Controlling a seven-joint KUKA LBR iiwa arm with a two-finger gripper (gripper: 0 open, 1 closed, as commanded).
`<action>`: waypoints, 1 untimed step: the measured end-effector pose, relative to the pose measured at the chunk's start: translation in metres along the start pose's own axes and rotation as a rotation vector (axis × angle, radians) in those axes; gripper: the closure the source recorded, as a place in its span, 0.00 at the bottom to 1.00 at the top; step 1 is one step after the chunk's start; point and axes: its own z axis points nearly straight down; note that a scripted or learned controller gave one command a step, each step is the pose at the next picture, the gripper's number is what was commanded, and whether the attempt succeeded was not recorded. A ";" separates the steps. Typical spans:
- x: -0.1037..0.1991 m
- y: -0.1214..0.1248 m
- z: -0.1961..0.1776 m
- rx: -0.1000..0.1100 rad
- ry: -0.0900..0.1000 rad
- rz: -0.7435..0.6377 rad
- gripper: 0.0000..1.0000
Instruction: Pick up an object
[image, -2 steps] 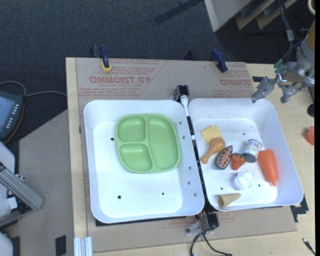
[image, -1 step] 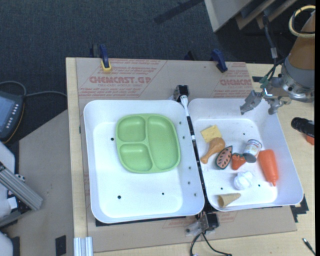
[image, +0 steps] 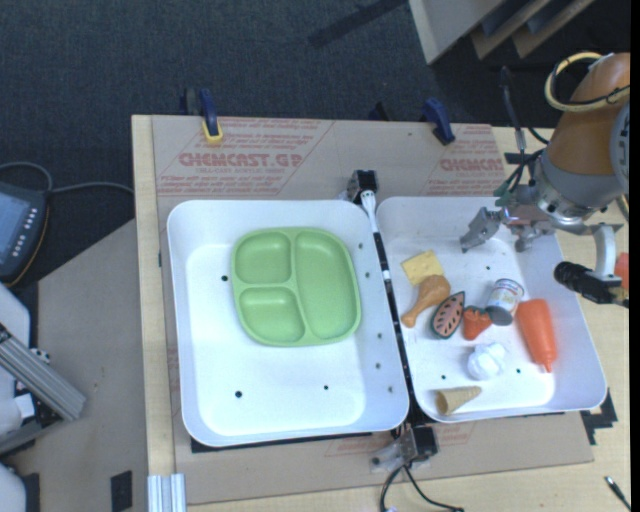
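Two white bins (image: 200, 300) on cardboard-topped bench (image: 300, 150), dk carpet.

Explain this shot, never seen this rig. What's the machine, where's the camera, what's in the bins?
One fixed camera looks down at a slant on a bench with two shallow white bins. The grey arm with an orange band is a KUKA iiwa reaching in from the right; its end effector hangs over the right bin's far end, with nothing visibly between its fingers. The left bin holds a green divided plate. The right bin holds toy food: a yellow cheese wedge, a drumstick, a watermelon slice, a small can, a carrot, a white piece and a cone.
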 end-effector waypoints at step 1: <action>0.008 -0.002 0.061 -0.002 0.000 -0.001 0.00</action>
